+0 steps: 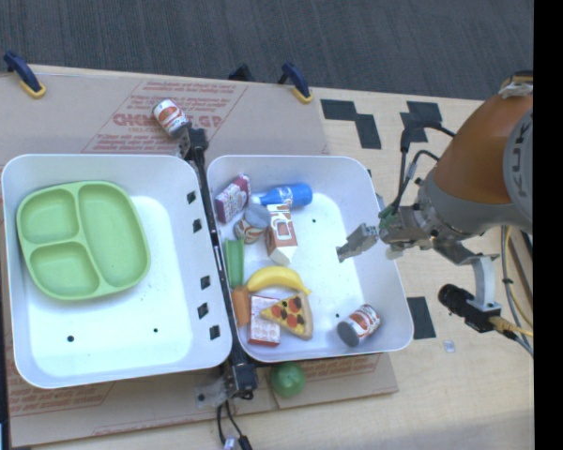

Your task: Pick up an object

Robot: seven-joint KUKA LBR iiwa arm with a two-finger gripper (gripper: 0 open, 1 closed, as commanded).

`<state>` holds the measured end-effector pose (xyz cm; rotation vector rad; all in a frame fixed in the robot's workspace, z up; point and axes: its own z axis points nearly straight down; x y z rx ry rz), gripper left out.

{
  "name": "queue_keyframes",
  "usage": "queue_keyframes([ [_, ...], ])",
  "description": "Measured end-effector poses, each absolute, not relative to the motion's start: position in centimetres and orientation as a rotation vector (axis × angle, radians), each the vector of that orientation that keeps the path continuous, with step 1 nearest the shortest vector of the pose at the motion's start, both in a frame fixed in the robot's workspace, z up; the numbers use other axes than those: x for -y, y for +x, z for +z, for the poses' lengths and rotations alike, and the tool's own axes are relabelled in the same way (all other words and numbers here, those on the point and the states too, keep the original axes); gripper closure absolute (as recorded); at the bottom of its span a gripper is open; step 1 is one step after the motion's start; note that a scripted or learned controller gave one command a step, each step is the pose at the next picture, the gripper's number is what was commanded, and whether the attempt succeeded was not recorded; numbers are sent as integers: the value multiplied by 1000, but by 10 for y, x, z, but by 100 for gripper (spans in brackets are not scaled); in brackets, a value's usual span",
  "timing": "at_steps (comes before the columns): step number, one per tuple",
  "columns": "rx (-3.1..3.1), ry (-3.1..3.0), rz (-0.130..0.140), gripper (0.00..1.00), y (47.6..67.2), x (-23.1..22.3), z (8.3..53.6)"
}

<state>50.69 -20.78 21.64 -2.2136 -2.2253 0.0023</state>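
The gripper (pixel 355 244) hangs over bare floor by the right bin's (pixel 387 216) right wall, its grip state unclear, toys crowding the left side.

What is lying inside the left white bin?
Inside the left bin lies one green divided plate with three compartments, near its far left corner. Whatever is under the plate is covered and cannot be seen.

— What sort of place is this?
— A robotics lab: toy food (pixel 281 313) in white bins (pixel 38 345) clamped to a cardboard-covered bench (pixel 263 111), black marker patches (pixel 352 120), grey carpet (pixel 216 12), and loose cables (pixel 516 289).
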Motion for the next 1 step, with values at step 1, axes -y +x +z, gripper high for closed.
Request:
queue_keyframes([
  [1,2226,-2209,5,0,552,181,99],
])
